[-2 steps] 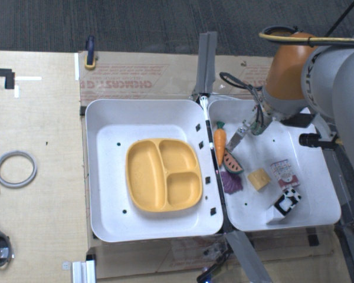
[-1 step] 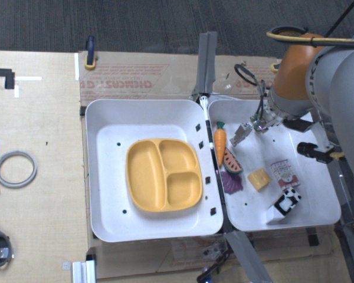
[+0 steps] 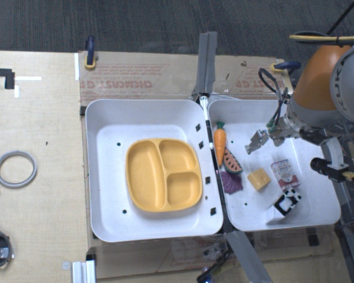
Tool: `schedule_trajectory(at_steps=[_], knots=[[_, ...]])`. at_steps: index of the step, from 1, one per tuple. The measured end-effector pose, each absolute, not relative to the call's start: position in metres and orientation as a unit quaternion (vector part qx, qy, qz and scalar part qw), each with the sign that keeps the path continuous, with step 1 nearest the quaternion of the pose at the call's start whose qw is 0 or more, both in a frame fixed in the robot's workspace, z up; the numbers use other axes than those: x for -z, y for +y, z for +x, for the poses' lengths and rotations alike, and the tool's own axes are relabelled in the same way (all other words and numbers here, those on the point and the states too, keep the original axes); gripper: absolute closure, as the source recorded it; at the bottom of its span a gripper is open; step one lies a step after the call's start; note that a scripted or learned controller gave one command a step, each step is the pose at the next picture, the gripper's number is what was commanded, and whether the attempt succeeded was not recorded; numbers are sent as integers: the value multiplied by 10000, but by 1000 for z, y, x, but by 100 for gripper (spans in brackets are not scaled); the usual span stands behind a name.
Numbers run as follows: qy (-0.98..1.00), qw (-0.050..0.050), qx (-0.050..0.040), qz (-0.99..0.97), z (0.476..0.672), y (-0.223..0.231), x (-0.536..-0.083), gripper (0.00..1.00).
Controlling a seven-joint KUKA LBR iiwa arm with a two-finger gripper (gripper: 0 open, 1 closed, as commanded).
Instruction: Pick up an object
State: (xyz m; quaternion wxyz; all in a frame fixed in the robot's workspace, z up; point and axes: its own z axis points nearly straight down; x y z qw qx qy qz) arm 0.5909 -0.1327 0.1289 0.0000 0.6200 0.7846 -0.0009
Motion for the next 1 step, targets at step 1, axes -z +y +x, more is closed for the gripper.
schedule_trajectory(at_steps=[1], knots=[[7021,51,-20,7121,542,-187,-98,0]])
